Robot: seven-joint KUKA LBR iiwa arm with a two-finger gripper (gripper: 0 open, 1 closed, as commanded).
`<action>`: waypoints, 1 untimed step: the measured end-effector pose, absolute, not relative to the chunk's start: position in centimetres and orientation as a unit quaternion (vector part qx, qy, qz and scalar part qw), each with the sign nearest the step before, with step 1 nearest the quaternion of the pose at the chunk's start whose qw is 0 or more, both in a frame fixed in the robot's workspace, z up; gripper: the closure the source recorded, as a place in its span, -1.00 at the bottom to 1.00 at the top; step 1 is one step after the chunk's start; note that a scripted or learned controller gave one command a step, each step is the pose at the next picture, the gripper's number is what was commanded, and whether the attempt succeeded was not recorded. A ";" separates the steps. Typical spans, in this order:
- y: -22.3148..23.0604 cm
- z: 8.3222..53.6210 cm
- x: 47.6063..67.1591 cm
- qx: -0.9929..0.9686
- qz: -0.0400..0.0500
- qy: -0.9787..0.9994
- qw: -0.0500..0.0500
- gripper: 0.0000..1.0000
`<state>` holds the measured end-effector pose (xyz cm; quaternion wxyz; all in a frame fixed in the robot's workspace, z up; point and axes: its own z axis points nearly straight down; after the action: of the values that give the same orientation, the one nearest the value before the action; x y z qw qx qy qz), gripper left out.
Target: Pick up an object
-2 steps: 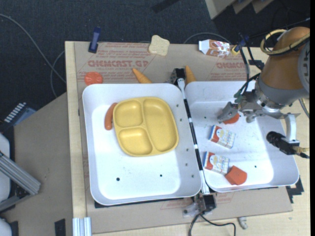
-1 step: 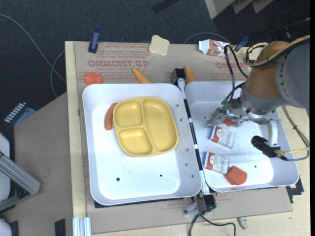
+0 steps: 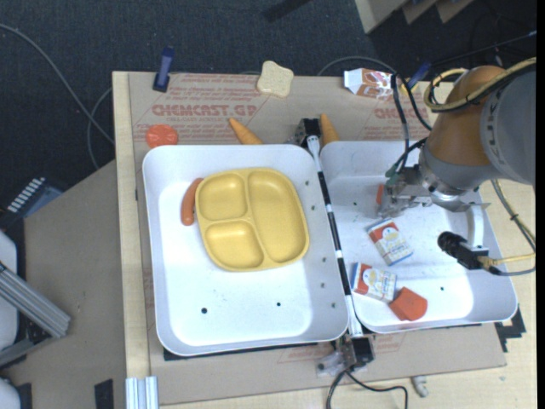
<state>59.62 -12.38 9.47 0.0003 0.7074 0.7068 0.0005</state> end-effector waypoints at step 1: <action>-12.4 9.4 59.6 0.707 0.000 0.707 0.000 -1.00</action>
<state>59.60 -12.38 9.45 0.0001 0.7074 0.7068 0.0004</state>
